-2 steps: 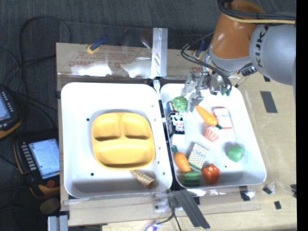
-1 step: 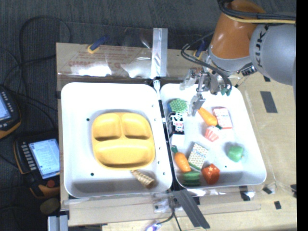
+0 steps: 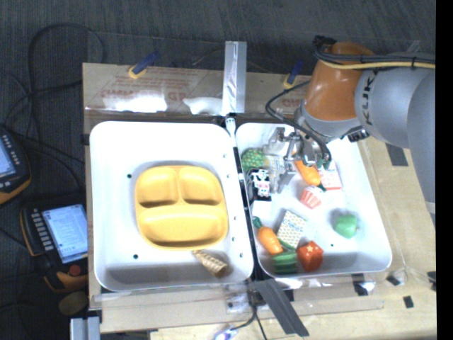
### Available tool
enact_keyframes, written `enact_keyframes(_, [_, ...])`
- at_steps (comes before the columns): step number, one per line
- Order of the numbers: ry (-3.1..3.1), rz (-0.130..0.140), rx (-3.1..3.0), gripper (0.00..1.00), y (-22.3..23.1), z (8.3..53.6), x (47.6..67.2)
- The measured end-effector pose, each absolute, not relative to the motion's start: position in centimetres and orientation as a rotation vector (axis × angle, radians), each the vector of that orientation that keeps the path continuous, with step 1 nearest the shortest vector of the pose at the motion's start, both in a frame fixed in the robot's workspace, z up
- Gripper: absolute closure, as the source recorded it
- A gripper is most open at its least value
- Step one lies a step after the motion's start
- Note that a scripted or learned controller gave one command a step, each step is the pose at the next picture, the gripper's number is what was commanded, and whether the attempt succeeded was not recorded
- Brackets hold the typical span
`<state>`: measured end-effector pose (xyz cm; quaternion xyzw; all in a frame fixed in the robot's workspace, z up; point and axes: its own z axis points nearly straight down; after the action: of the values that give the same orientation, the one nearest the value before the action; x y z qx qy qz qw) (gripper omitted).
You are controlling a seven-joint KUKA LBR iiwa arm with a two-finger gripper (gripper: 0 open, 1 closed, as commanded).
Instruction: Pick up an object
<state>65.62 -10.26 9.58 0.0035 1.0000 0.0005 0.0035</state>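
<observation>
Orange carrot-shaped piece (image 3: 307,170), small, with a darker green bit at its upper end, sits right at the gripper (image 3: 301,163) in the right bin (image 3: 375,225). Long axis runs diagonally, upper-left to lower-right; the narrower end points lower-right, away from the wrist. It lies just at the tips of the fingers, but whether it is between them cannot be told: the metal parts overlap it and the spacing of the fingers is not readable.

Camera view, other contents relative to the fingers:
- Just below-right: a pink-and-white striped piece (image 3: 311,196), and a small red-and-white flat piece (image 3: 330,182).
- Left: a green round item (image 3: 253,159) and a black-and-white item (image 3: 262,183), both near the bin's left wall.
- Well below: a patterned card-like piece (image 3: 291,227), a second orange carrot (image 3: 268,240), a dark green piece (image 3: 285,262), a red pepper (image 3: 310,255).
- Below-right: a green lump (image 3: 345,224).
- Far left, in the left bin (image 3: 113,190): a yellow divided tray (image 3: 181,205) and a tan cone-like item (image 3: 211,261).

Both bins rest on the desk (image 3: 403,190).
</observation>
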Motion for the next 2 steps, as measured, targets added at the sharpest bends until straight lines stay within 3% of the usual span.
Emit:
enact_keyframes(1, [3.131,-0.005,-0.011,0.00,-14.0,9.0,60.3])
enact_keyframes(2, [3.124,-0.001,0.148,0.00,-9.3,9.0,64.0])
